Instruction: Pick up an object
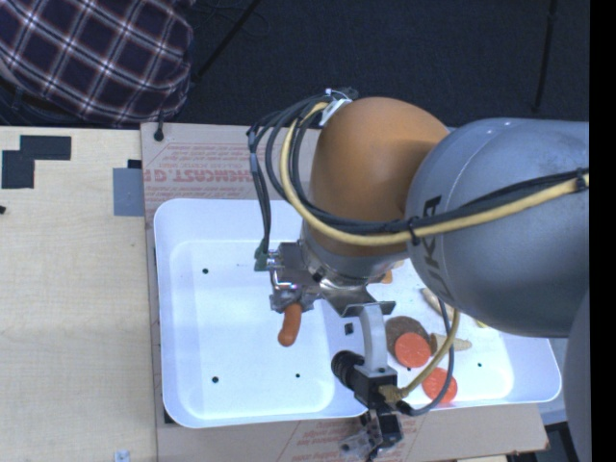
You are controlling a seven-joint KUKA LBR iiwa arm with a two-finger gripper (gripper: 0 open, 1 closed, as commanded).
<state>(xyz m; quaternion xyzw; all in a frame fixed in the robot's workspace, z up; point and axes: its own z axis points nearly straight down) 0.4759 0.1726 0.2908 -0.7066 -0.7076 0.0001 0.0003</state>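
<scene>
Wooden bench (67,296) bears a white bin (183,306) (on cardboard (192,171)).

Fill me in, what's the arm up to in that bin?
The arm reaches in from the right and hangs low over the white bin, covering much of it. An orange, carrot-like piece lies on the bin floor just below the wrist. Two red discs lie nearer the right side. Whether the arm has hold of anything can't be told from this view.

plaid cloth (91,41), wooden bench (67,296), cardboard (197,166)
</scene>
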